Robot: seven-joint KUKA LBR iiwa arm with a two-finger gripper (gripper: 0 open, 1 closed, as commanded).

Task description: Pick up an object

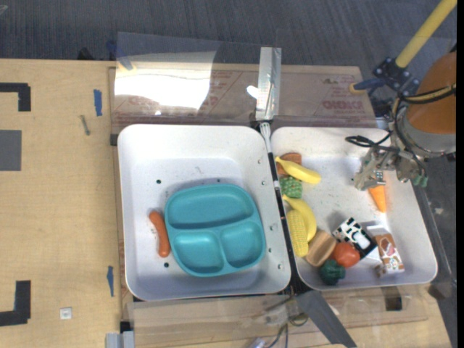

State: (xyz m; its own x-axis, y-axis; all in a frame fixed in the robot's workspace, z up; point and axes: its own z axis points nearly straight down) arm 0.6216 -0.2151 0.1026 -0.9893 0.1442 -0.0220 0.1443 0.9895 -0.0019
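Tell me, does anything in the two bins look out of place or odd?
One thing stands out: a small orange-red toy sausage lies loose on the floor of the left white bin, beside the teal three-compartment plastic tray, apart from the other toy foods crowded together in the right white bin.

Both bins, left bin [138,165] and right bin [424,259], are smooth white plastic with a slight sheen. The teal divided tray [214,228] is matt moulded plastic. The toy foods, including the banana [299,171] and corn cob [297,232], look like glossy plastic. The desk [51,216] surface resembles matt brown cardboard or fibreboard. A clear glossy sheet [167,82] reflects light behind the bins.
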